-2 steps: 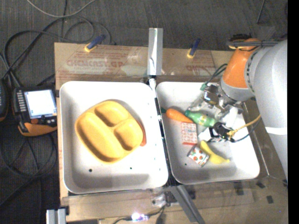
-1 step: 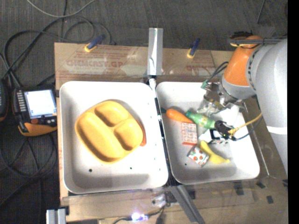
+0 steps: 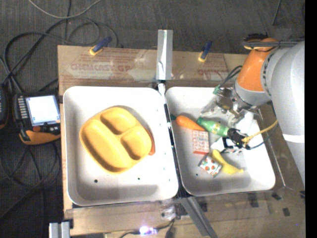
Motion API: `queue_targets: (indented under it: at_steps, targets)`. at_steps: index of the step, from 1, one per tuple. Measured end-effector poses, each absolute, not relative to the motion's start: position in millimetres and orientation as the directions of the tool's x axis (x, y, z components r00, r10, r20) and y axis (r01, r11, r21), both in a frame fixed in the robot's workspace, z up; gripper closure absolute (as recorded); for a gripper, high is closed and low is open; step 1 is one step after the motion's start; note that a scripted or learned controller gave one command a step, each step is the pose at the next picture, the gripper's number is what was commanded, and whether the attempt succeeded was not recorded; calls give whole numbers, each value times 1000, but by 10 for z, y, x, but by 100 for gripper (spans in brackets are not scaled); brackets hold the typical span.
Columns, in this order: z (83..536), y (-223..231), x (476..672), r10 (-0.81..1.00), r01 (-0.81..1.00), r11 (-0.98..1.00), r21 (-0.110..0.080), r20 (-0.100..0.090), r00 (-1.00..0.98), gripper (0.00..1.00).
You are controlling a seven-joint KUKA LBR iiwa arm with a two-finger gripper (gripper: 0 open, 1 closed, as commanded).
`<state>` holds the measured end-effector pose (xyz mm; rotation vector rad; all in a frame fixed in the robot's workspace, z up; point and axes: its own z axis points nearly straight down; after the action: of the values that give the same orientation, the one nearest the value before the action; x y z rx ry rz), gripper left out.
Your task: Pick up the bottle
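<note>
A green bottle [image 3: 212,126] lies on its side in the right bin [image 3: 257,180], near the middle, pointing left toward an orange carrot [image 3: 189,123]. My gripper [image 3: 225,110] hangs just above and behind the bottle's right half, at the end of the grey arm with the orange band [image 3: 253,76]. Nothing can be seen held in it. The bottle's right end is partly covered by the robot's own parts.
Also in the right bin are a small patterned card [image 3: 199,142], a strawberry-print packet [image 3: 210,166] and a yellow banana [image 3: 225,163]. The left bin [image 3: 74,177] holds a yellow divided tray [image 3: 116,138]. A ridge between the bins runs down the middle.
</note>
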<state>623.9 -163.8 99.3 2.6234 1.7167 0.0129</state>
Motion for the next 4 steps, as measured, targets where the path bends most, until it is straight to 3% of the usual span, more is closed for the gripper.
queue_targets:
  at_steps: [2,3,4]
  targets:
    - [911,-1939,5489,832,832,-554,14,8,554,0]
    - [997,-1940,5488,833,833,-554,12,8,554,100]
    - [996,-1940,5487,833,833,-554,11,7,554,0]
